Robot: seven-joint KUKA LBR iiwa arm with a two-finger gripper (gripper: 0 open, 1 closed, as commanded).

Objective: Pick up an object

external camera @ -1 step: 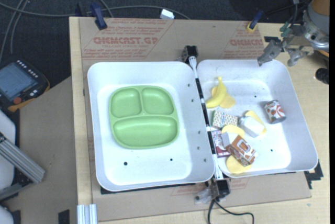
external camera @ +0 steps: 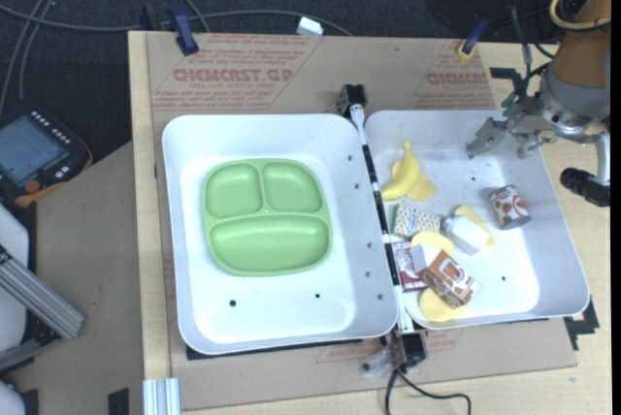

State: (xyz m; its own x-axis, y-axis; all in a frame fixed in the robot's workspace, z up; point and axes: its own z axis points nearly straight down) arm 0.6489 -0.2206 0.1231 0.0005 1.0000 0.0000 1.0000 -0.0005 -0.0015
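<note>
Hovering over the far right corner of the right shallow white plastic bin (external camera: 543, 287), the grey metal two-finger pincer (external camera: 505, 134) hangs with its fingers spread apart and nothing between them. Nearest, just below and to its right, lies a small red-and-white printed carton (external camera: 507, 207). Further left and below: a yellow plastic banana (external camera: 406, 175), then a cluster with a white block (external camera: 467, 234), a checkered packet (external camera: 412, 219) and a brown-and-white box (external camera: 449, 278). Well to the left, the left shallow white bin (external camera: 184, 239) holds a green three-compartment plastic tray (external camera: 266, 215). Both bins rest on a brown cardboard sheet with red lettering (external camera: 233, 69), clipped by blue clamps (external camera: 181, 28). Beyond: dark carpet (external camera: 78, 6) with grey cables.
</note>
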